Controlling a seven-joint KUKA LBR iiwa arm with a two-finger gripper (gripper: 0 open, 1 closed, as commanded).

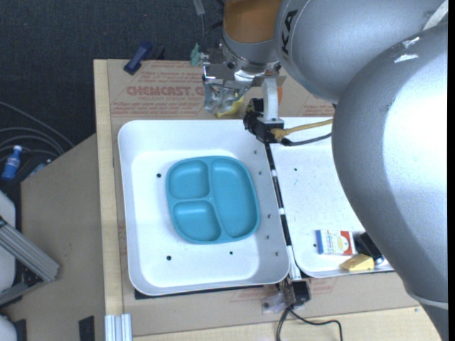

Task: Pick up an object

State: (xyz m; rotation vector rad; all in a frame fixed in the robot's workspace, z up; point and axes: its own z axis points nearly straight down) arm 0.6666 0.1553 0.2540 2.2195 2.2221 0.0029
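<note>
You see the blue divided tray [212, 198] lying flat in the left bin [135, 190], well apart from the pincer [226, 99], which hangs beyond that bin's far rim; whether it is spread, you cannot tell.

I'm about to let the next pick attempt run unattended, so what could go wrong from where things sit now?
1. The gripper is beyond the left bin's far edge, over the cardboard; closing here would likely catch nothing.
2. The blue divided plate is wide and flat, probably hard for two fingers.
3. The small box and yellow piece lie under the arm, partly hidden.
</note>
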